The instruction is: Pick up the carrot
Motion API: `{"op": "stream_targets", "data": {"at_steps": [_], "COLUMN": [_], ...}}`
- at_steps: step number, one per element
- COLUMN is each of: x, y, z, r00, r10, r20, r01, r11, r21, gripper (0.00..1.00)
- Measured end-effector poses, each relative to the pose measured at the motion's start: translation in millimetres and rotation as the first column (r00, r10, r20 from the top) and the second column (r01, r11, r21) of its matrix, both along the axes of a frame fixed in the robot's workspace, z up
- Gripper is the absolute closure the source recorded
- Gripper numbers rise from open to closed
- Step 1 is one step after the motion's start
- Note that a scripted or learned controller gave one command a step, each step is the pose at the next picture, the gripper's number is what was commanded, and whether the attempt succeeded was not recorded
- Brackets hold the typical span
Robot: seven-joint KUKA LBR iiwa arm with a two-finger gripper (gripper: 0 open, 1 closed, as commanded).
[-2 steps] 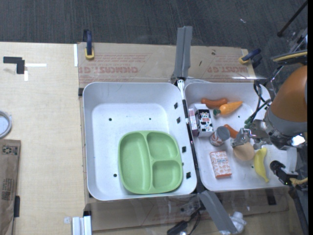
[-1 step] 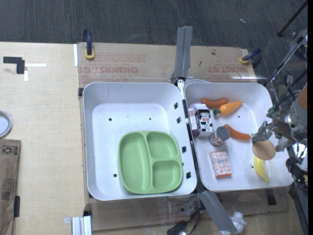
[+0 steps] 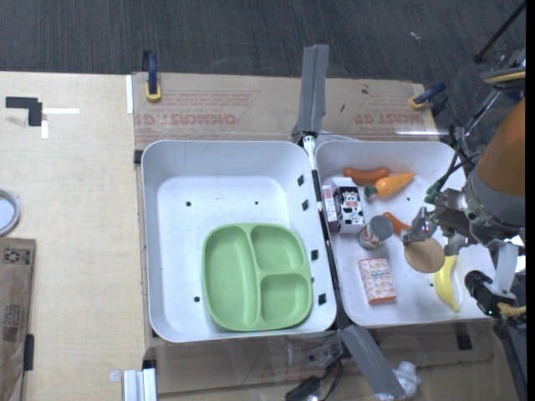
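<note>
Carrot [image 3: 394, 183] lies in the right bin [image 3: 368, 150] near its far wall, your landmark here, with a darker orange-red vegetable [image 3: 366, 175] touching its left end and a small carton [image 3: 349, 206] just nearer the camera than that. You will find the gripper [image 3: 420, 228] nearer the camera than the carrot and apart from it, above a round tan object [image 3: 425, 256], but you cannot tell how it is set; a can [image 3: 374, 231], a red-patterned box [image 3: 377, 280] and a banana [image 3: 448, 283] sit around it, and a green divided plate [image 3: 257, 276] rests in the left bin [image 3: 167, 157]
</note>
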State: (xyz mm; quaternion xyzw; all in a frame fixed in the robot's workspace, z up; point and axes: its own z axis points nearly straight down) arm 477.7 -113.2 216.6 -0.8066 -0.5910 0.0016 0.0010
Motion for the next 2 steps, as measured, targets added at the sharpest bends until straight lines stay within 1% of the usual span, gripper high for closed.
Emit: {"op": "stream_targets", "data": {"at_steps": [1,2], "x": [1,37], "y": [-29,-35], "z": [144,35], "r00": [1.0,1.0], "r10": [-0.004,0.012], "r20": [0.0,-0.001], "r01": [0.004,-0.012], "r11": [1.0,1.0], "r21": [-0.002,0.0], "gripper": [1.0,1.0]}}
